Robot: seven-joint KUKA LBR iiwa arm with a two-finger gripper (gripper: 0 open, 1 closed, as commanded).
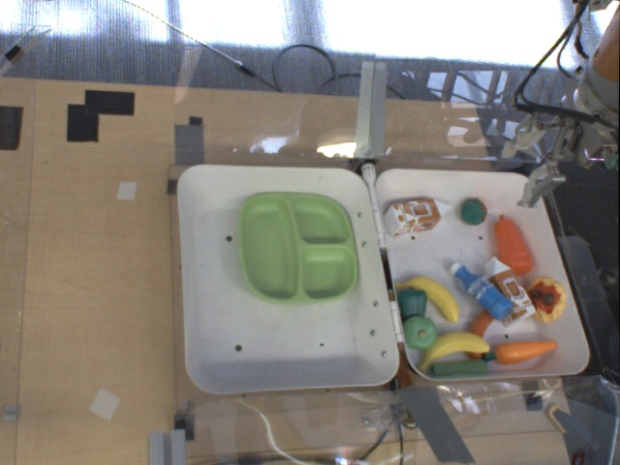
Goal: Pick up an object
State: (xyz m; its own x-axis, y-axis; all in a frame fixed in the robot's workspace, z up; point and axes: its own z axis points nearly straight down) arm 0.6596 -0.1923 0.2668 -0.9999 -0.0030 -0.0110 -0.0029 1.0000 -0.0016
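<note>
Below the tool [539,184] (finger state unclear, I cannot tell) lies the orange bottle [512,245], apart.

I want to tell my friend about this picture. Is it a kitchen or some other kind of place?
Probably a robot test bench, not a kitchen. Two white bins sit on a wooden bench, one holding a green divided plate, the other toy food such as a banana and carrot. Cables run behind.
</note>
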